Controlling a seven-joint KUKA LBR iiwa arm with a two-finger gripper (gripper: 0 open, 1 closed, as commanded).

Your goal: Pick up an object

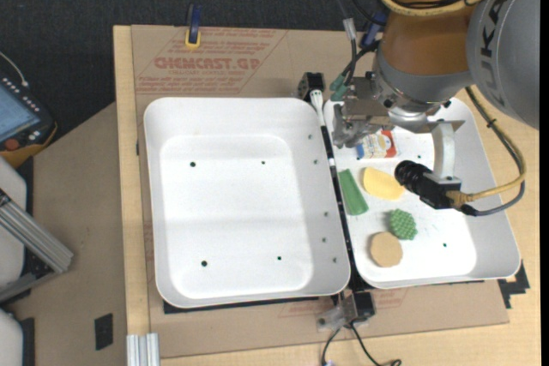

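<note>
The right bin holds a green stick-shaped piece, a yellow rounded object, a knobbly green ball and a tan disc. A white packet with red and blue print lies at the bin's far side. My gripper hangs low over the far left corner of the right bin, just above that packet and beyond the green stick. The arm's bulky wrist hides most of the gripper.
The left bin lies beside the right one, sharing a middle rim. A black cable plug from the arm hangs over the right bin next to the yellow object. A blue and yellow clamp grips the cardboard's far edge.
</note>
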